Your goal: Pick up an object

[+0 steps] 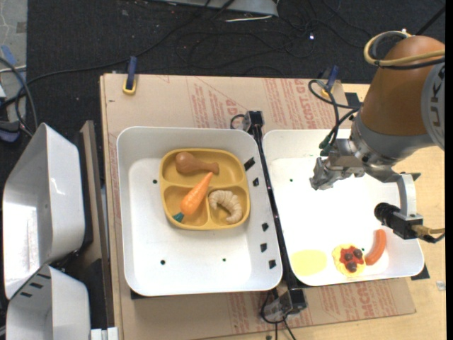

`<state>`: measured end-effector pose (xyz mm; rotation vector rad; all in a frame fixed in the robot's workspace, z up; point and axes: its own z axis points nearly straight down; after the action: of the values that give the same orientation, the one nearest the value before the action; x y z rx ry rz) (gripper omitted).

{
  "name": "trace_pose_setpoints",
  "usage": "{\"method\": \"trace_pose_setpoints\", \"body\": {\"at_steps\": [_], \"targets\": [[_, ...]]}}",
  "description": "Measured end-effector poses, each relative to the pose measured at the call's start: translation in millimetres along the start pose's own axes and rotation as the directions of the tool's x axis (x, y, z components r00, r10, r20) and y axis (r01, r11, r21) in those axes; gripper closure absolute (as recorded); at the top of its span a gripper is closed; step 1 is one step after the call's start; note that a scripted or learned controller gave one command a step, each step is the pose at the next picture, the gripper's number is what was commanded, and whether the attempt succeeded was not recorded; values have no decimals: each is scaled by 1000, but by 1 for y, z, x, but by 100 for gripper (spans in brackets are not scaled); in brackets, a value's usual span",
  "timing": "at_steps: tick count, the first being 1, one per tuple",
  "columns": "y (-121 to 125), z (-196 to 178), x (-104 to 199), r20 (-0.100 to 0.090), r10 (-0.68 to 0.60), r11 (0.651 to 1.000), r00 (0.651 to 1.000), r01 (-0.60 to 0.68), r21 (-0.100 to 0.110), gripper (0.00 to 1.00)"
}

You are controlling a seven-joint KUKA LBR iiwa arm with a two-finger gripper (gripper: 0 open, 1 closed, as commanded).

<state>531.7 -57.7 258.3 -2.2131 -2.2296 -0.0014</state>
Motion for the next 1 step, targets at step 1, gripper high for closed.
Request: {"method": "trace_pose_setpoints", "body": {"at_steps": [1], "targets": [[3, 6, 57, -1, -1, 1000, 1000, 1, 2, 100]]}}
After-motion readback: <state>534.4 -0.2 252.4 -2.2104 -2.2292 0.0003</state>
